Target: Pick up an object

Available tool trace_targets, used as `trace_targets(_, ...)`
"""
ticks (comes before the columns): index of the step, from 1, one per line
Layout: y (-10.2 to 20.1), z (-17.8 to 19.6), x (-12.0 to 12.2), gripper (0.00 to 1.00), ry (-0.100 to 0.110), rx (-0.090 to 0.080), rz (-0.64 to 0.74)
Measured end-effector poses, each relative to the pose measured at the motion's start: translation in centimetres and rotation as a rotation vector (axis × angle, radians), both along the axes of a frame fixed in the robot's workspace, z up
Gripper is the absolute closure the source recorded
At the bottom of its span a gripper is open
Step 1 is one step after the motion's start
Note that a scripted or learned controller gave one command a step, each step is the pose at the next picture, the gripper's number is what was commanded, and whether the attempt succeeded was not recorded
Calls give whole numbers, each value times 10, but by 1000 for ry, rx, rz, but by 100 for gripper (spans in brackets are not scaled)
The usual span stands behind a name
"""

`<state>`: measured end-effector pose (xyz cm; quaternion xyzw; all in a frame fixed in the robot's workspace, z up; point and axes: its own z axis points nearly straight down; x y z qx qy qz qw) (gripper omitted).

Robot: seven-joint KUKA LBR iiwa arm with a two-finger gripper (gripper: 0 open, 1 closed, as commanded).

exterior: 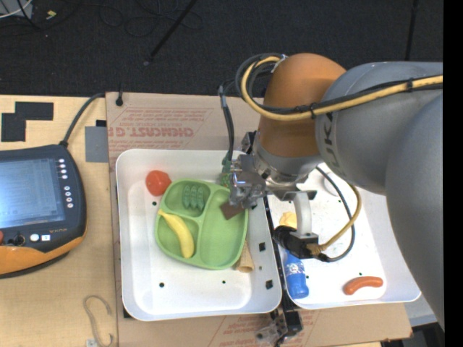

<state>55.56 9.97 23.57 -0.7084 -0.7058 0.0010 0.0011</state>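
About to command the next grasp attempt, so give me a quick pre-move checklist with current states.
1. Gripper over the left bin, at the green divided plate's right rim: ok.
2. Object held in the gripper: cannot tell.
3. Banana lying in the plate, unobstructed: ok.
4. Red tomato beside the plate, apart from the arm: ok.
5. Blue bottle and sausage in the right bin; bottle partly under cable: not ok.
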Motion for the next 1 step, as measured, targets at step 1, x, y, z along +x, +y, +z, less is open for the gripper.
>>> trace_targets(1,4,-19,6,100,4,-2,2)
